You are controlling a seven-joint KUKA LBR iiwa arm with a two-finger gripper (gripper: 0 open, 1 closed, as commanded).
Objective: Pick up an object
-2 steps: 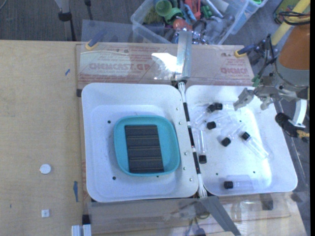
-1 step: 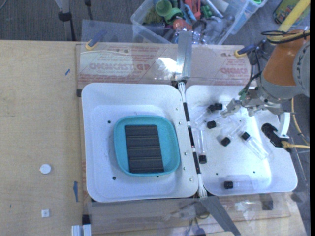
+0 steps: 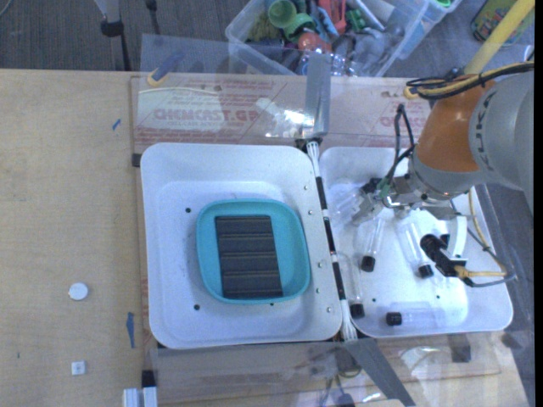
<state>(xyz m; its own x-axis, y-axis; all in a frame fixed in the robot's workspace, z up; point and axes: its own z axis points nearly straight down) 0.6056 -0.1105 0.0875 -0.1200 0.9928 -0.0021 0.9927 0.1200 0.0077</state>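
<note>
We count two shallow white bins. The left bin [image 3: 161, 227] carries one teal square dish [image 3: 252, 250] holding a dark ribbed block [image 3: 247, 255]. The right bin [image 3: 484, 308] carries roughly four clear plastic tubes with black caps [image 3: 371, 246], near its centre and front edge. The gripper [image 3: 379, 200] hangs over its back-left part.

Single fixed camera above the bench [image 3: 59, 185], angled down on both white bins [image 3: 161, 176], moderately near, arm [image 3: 475, 134] entering from the right

Clear tubes [image 3: 372, 246] crowd right bin [image 3: 488, 308]; left bin's [image 3: 170, 176] margins lie open.
</note>
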